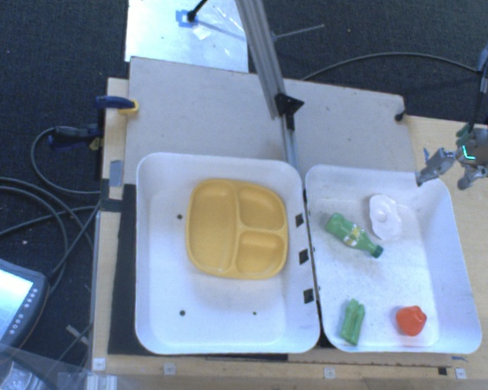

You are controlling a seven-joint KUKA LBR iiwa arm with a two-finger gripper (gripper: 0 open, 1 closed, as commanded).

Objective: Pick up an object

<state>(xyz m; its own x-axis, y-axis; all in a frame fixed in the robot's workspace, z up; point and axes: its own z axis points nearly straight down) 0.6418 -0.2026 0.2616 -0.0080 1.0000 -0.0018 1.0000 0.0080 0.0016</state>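
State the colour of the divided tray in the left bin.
Yellow; the divided tray shows best in the camera view.

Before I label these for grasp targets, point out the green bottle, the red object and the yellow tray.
green bottle (pixel 353 235), camera view, mid-body.
red object (pixel 411 320), camera view, centre.
yellow tray (pixel 237 229), camera view, central divider.

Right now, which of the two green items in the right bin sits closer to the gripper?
The green bottle, lying tilted beside the white object. The other green piece lies at the bin's near edge, farther from the gripper.

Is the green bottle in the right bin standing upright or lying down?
Lying down. The green bottle rests on its side on the right bin floor, its cap pointing toward the lower right.
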